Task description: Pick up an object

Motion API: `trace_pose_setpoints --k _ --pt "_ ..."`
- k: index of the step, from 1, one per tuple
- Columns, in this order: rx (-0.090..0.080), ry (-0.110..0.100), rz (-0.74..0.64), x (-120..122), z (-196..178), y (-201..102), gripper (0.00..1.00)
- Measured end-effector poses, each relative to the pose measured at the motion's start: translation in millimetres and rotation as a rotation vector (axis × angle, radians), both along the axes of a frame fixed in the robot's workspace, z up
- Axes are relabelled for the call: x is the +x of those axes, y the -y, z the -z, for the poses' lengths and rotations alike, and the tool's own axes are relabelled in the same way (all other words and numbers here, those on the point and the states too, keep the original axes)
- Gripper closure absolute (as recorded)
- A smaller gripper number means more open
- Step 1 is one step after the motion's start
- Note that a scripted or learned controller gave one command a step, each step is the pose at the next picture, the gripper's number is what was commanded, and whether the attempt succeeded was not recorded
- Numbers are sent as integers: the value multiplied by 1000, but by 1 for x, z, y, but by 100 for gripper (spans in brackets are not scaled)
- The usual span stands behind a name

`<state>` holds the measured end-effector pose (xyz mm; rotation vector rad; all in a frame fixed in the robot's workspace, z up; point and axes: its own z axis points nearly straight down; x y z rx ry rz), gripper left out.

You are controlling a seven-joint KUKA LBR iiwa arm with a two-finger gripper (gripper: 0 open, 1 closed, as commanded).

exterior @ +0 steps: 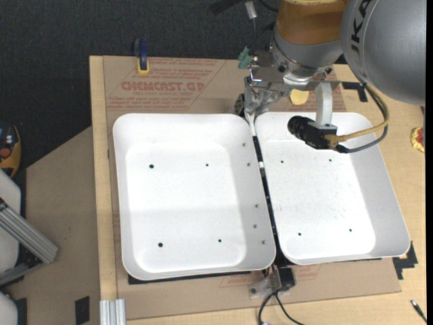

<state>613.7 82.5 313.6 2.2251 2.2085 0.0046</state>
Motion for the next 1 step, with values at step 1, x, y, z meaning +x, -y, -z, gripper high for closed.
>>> trace_pose_setpoints --k 1 --pt "5 -7 -16 19 37 -94 100"
